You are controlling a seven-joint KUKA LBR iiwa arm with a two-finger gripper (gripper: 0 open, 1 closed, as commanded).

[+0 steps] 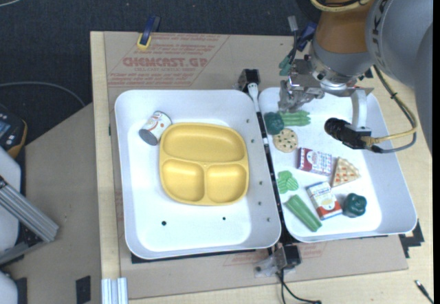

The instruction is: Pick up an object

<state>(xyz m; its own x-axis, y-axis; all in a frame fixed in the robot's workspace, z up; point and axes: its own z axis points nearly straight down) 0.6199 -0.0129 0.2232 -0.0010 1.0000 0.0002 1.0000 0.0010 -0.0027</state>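
Dark carpet lay around a bench topped with brown board [172, 62] printed "CHEMCAST GP" in red. Two white bins sat side by side on it. In the left bin [130, 179] were a yellow divided plate [203, 161] and a small tipped cup [154, 127]. The gripper [294, 100] hung over the right bin's [392, 192] far-left corner, above a green pea pod [294, 118] — its long axis ran left to right. I cannot tell the claw's state. Nearby lay a cookie [284, 139] and a red-and-white carton [315, 161], its print unreadable.
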